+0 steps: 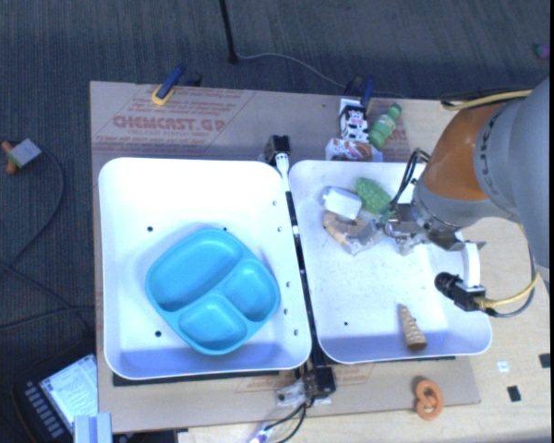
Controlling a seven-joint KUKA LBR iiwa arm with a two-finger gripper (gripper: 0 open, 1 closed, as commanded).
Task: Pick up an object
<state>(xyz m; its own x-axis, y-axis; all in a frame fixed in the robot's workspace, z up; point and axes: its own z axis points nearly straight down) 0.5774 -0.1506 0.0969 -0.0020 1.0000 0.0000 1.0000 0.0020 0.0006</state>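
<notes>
Bins: two white, side by side; left bin (120,247), right bin (369,293).
Blue tray (212,289): one, three compartments, lies in left bin.
My arm (480,164): grey with orange band, covers right bin's upper right corner.
My pincer (397,229): low in right bin beside the cluster; spread or pressed together, cannot tell.
Cluster by pincer: one green piece (373,195), one white piece (342,201), one brownish-grey piece (349,233), shapes blurred.
Brown cone (411,329): one, alone near right bin's front wall.

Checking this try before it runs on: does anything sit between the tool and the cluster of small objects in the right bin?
Nothing visible does. The tool sits low in the right white bin, right beside the cluster: a green crumpled piece, a white block and a brownish clear-wrapped item.
</notes>
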